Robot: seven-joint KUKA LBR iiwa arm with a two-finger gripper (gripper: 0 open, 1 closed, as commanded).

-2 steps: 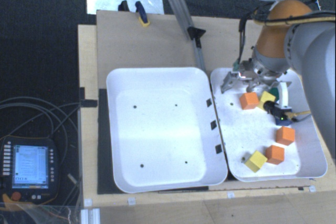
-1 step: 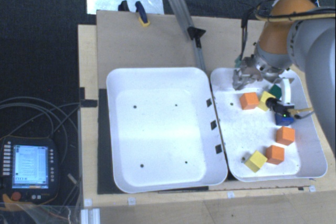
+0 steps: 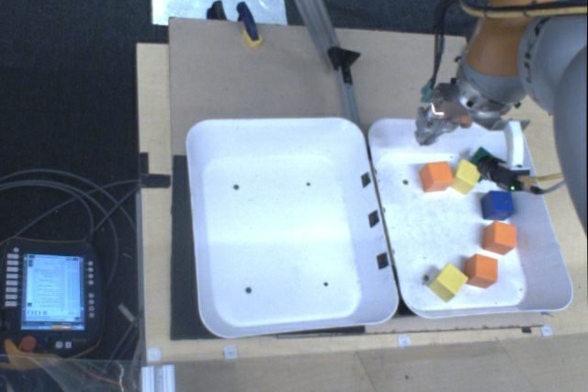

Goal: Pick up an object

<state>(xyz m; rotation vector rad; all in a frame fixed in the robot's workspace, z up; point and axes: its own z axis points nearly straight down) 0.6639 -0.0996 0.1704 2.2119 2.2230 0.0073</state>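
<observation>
The right bin [image 3: 542, 289] holds several small blocks: an orange one [image 3: 436, 176] and a yellow one [image 3: 465, 176] near its back, a blue one [image 3: 497, 205] to the right, two more orange ones [image 3: 500, 237] [image 3: 480, 270] and a yellow one [image 3: 449, 281] at the front. My gripper [image 3: 428, 131] hangs over the bin's back left corner, just behind and left of the orange block at the back. Nothing shows between its fingers.
The left bin [image 3: 276, 225] lies beside the right one. A grey pole [image 3: 312, 0] slants down to the bench behind the bins. A teach pendant [image 3: 50, 294] and cables lie at the far left, off the bench.
</observation>
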